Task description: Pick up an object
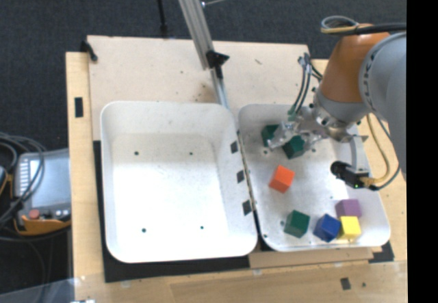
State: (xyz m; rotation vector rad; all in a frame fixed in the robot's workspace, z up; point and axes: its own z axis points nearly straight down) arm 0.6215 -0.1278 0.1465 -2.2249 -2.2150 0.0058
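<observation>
A dark green block [294, 148] is seen right at the tips of the gripper [288, 139], in the upper part of the right bin [383, 230], and a second dark green block [270, 135] lies just beside it toward the left bin [171, 182]. Whether the fingers are parted or closed on anything cannot be told, since the metal parts and the two green blocks overlap in the view. A failed grasp could be caused by this crowding: one block could be nudged aside by a finger while the other is pinched only at a corner and slips out on the lift. The orange block [281, 178] lies below the gripper, apart from it. A third green block [297, 224], a blue block [328, 227], a yellow block [350, 227] and a purple block [349, 208] are gathered at the near edge of the right bin, well apart from the gripper.
</observation>
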